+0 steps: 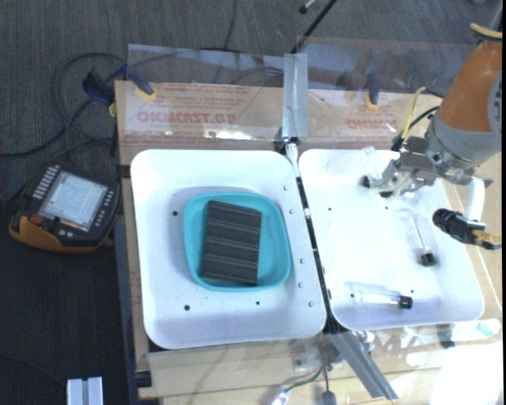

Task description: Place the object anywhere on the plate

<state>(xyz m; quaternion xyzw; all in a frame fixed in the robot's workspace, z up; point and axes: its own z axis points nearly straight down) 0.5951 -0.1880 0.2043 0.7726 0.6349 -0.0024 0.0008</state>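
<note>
Your slab (231,243) already lies flat on the plate (276,251), left bin (152,310), filling its centre. The gripper (402,178) sits at one o'clock over the right bin (455,302); I cannot tell its state.

You've got the dark ribbed rectangular block (231,243) lying flat, slightly tilted, centred on the teal plate (275,256), left bin; material unclear.
</note>
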